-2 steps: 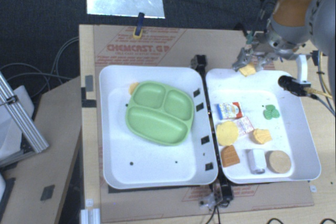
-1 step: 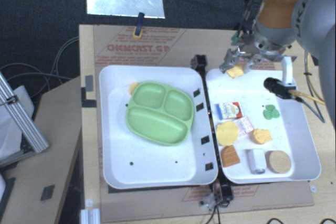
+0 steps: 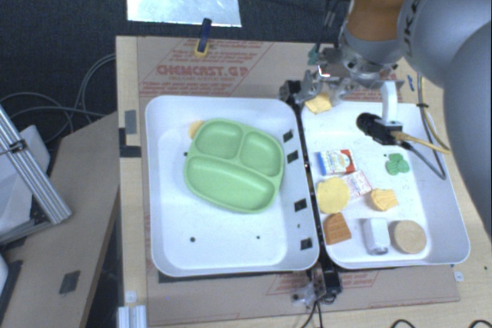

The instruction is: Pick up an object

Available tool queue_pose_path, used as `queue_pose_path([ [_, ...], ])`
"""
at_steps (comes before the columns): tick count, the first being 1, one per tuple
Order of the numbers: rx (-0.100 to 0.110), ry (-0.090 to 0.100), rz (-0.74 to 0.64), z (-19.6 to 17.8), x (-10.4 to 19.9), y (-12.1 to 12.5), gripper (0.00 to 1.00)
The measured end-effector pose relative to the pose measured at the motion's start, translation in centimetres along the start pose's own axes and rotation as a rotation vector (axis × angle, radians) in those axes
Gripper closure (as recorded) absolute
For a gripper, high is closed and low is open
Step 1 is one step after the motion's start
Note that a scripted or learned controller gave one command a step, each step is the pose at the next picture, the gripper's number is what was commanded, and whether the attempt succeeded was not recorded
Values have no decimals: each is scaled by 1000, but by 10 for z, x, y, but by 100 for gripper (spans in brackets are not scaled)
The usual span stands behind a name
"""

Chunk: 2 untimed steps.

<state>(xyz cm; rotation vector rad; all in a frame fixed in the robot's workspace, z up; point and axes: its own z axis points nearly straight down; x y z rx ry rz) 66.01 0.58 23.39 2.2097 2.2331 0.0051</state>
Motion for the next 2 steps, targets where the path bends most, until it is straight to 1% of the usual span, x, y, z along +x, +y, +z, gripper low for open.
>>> queue_pose_path([
  [1, 2, 0, 1, 16, 53, -12, 100],
  [2, 0, -1, 3, 1, 73, -22, 100],
])
